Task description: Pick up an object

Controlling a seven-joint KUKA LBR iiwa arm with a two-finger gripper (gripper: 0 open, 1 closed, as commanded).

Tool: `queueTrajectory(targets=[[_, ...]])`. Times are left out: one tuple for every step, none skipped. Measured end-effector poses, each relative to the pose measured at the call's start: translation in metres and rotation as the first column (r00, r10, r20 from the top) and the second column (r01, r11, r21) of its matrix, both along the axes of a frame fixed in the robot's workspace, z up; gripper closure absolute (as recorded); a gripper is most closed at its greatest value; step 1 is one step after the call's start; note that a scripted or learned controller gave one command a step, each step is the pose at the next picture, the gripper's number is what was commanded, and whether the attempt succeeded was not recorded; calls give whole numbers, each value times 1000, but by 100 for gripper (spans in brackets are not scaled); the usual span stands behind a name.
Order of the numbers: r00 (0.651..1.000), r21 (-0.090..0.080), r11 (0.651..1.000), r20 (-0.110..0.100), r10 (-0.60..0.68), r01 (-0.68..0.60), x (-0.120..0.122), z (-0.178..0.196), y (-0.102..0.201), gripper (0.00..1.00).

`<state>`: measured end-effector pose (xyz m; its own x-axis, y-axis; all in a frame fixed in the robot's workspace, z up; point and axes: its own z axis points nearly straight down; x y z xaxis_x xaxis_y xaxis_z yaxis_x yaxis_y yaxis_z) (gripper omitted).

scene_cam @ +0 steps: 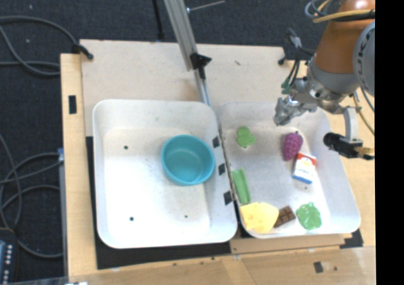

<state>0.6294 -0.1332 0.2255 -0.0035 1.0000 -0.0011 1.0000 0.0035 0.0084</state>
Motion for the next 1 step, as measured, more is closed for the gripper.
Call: queueTrajectory(targets=[[1000, 0, 1000, -2, 1, -1, 1, 49, -1, 100]])
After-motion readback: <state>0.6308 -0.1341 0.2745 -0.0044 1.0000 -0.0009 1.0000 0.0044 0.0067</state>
